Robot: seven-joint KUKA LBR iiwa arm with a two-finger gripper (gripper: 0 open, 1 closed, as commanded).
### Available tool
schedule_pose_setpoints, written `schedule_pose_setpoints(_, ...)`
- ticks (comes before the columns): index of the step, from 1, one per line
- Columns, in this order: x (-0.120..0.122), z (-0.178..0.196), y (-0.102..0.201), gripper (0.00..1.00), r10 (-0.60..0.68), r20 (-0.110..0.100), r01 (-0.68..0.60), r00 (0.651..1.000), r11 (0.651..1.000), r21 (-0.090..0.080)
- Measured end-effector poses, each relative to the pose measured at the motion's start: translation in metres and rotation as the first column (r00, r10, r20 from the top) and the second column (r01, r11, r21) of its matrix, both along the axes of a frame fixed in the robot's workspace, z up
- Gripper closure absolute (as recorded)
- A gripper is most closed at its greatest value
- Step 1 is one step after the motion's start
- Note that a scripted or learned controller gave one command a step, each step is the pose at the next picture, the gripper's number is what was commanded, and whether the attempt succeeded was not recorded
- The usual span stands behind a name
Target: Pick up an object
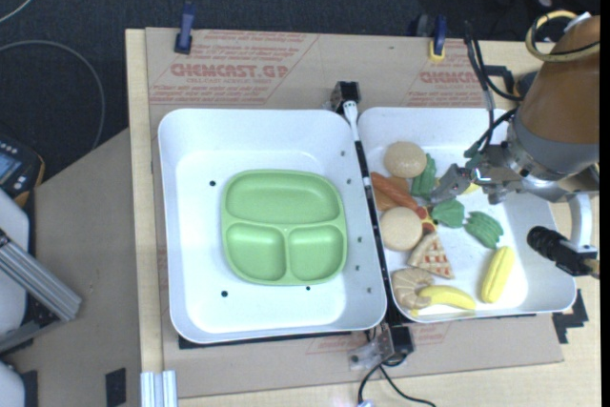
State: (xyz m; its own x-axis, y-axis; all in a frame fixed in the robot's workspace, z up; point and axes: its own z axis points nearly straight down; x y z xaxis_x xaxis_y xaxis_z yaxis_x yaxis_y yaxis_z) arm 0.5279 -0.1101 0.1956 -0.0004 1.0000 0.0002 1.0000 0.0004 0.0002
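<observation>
The right bin (534,300) holds several toy foods. Among them are a beige bun (405,157), an orange carrot (389,191), a round cookie (400,227), a pizza slice (432,256), a banana (448,299) and a yellow corn cob (496,274). Green pieces lie at the middle (449,213) and to the right (485,227). My gripper (448,188) hangs low over the middle of this bin, just above the green pieces and right of the carrot. I see nothing held in it.
The left bin (191,157) carries a green divided plate (283,226). A black divider (360,157) runs between the bins. The arm's grey and orange wrist (562,110) covers the right bin's far right corner. Cables (486,81) trail behind it.
</observation>
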Motion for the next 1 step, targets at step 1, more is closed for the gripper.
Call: schedule_pose_setpoints(1, -0.052, -0.1161, 0.0191, 0.0, -0.002, -0.009, 0.002, 1.0, 1.0, 0.004)
